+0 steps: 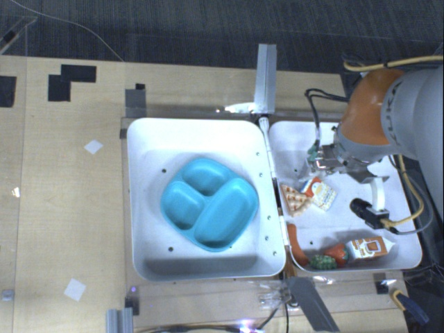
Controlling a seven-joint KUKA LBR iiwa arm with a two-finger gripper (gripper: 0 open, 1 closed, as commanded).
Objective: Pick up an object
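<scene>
My gripper hangs low over the back of the right bin, under the grey arm with its orange band. Just in front of it lie a small white and orange packet and a brown waffle-like piece, close to the gripper's tip. I cannot make out whether it touches either one. Along the bin's front edge sit an orange and white carton, a green and red toy vegetable and an orange sausage-shaped piece.
The left bin holds a blue divided plate. A metal post stands behind the divider between the bins. Black cables and a black fitting trail from the wrist over the right bin's right side.
</scene>
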